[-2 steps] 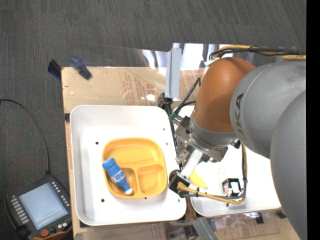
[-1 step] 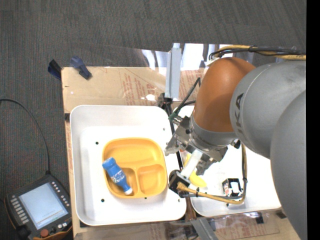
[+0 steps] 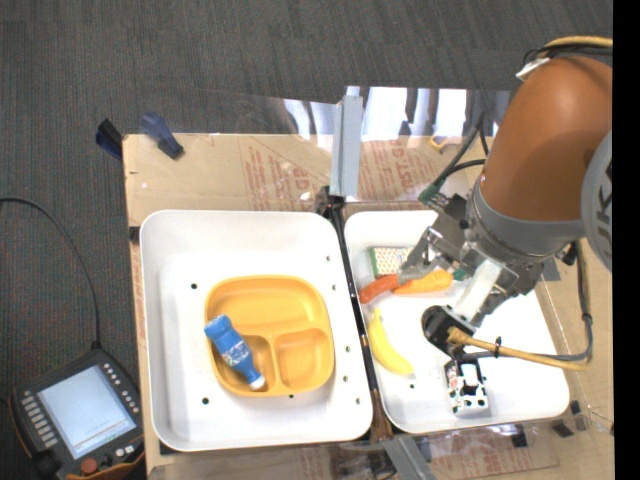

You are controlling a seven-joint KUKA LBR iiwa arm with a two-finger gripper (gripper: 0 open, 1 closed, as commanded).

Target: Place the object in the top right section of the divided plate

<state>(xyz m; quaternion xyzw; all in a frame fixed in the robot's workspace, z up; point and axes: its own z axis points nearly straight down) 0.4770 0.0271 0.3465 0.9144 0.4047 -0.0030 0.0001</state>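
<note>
A yellow divided plate (image 3: pixel 300 290) lies in the left bin (image 3: pixel 180 238). A blue tube (image 3: pixel 235 351) rests across the plate's lower left section, with its end on the rim. In the right bin (image 3: pixel 520 393), an orange carrot (image 3: pixel 408 286) lies near the upper left. My gripper (image 3: pixel 420 260) hangs right over the carrot's upper side, under the grey and orange wrist. Whether it touches the carrot is hidden by the wrist.
A yellow banana (image 3: pixel 388 346) lies just below the carrot, along the right bin's left wall. A green-patterned flat pack (image 3: pixel 386 260) sits behind the carrot. A small white and black item (image 3: pixel 468 390) is near the front edge. A yellow cable (image 3: pixel 520 353) crosses the right bin.
</note>
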